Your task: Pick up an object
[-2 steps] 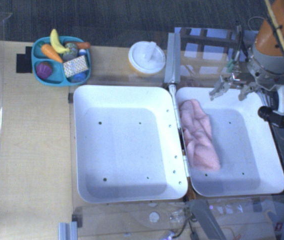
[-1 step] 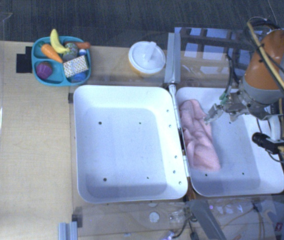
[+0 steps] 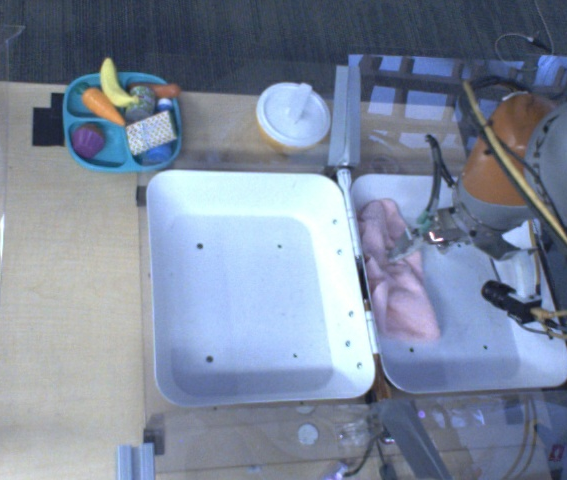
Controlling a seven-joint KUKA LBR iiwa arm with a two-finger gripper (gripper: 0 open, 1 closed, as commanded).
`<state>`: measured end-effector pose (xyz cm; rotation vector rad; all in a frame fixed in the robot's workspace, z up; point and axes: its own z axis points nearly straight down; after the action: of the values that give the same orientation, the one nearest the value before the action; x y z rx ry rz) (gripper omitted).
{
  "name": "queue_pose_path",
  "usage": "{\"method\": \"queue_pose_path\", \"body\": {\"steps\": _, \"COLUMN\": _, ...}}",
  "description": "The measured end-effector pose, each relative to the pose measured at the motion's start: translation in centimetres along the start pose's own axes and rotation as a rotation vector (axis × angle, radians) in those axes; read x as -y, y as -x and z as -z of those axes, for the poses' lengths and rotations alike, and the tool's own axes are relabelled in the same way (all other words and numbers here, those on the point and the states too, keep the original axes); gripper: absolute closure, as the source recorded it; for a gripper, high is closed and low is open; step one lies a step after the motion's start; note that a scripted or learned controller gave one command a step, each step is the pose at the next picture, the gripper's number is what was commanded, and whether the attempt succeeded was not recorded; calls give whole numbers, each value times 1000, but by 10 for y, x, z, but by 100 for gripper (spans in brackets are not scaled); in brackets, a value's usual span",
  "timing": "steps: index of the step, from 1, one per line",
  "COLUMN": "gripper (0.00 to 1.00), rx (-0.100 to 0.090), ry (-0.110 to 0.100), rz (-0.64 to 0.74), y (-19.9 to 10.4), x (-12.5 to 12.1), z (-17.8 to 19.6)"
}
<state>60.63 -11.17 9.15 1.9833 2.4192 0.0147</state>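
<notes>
My two-finger gripper (image 3: 410, 244) touches the crumpled pink cloth (image 3: 395, 286) in the right white bin (image 3: 503, 363); I cannot tell its opening

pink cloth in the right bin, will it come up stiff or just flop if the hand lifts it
The pink cloth lies crumpled in soft folds along the left wall of the right bin, so it would probably droop and hang rather than hold its shape. It looks thin and likely light. The hand is over its upper part; a pinch there may lift one fold and leave the rest trailing.
</notes>
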Motion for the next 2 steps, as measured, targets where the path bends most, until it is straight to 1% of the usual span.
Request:
{"method": "queue_pose_path", "body": {"steps": 1, "gripper": 0, "rx": -4, "ry": -9, "rz": 97, "y": -35, "x": 7, "z": 95}}
{"method": "queue_pose_path", "body": {"steps": 2, "gripper": 0, "rx": -3, "ry": -6, "rz": 209, "y": -13, "x": 15, "z": 6}}
